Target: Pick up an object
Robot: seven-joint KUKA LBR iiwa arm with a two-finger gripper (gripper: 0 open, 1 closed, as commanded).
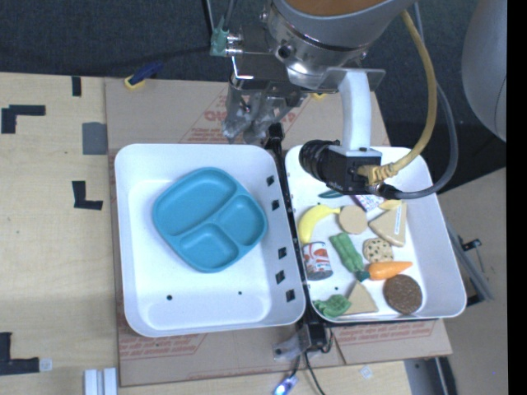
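Note:
My gripper (257,123) hangs above the back rims of the two bins, close to the divider between them, over the cardboard. Nothing shows in it. The right bin (440,245) holds small toy foods: a yellow banana (315,219), a small can (318,259), a green pickle (347,252), a chip cookie (377,249), an orange carrot (389,270), a brown round biscuit (403,293), a pale wedge (389,225) and a green leaf (333,306). All of them lie well in front of the gripper.
A blue divided plate (210,218) lies in the left bin (136,245). A black cylinder (333,164) with a yellow cable juts from the arm over the back of the right bin. The arm's orange band covers the top centre.

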